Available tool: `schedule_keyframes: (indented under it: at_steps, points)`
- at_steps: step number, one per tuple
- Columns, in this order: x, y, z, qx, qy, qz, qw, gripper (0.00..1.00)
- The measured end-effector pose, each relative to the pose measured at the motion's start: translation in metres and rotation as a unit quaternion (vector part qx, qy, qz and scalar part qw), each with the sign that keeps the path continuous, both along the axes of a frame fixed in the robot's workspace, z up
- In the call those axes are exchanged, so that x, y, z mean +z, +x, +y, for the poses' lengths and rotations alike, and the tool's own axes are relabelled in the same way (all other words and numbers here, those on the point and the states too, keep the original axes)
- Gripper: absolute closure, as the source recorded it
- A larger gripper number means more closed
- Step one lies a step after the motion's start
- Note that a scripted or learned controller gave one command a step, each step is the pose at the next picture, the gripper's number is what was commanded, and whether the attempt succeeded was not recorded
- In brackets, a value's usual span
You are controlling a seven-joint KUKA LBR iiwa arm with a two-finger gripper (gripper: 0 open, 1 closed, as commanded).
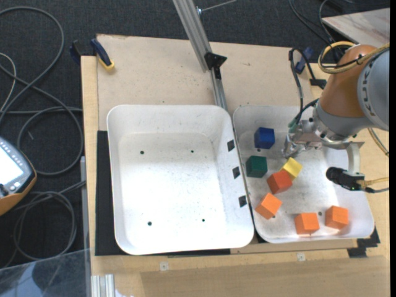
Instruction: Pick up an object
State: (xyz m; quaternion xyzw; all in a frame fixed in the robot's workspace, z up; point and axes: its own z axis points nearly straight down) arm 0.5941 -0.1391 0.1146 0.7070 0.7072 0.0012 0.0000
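The right bin holds several small blocks. A blue cube lies at the back and a dark green cube sits in front of it. A yellow block leans against a red cube. Three orange cubes lie nearer the front: one at the left, one in the middle, one at the right. My gripper hangs low over the bin, just behind the yellow block and right of the blue cube. Nothing shows between its tips.
The left bin stands beside the right one on the wooden bench. A metal rail slants down to the gap between the bins. Cables and a black fitting hang off the arm over the right bin's far side.
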Motion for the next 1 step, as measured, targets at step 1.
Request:
schedule_keyframes:
  at_steps: [1]
  points:
    - [0.0563,0.0110,-0.0048,0.001,-0.0017,-0.003,1.0000,1.00]
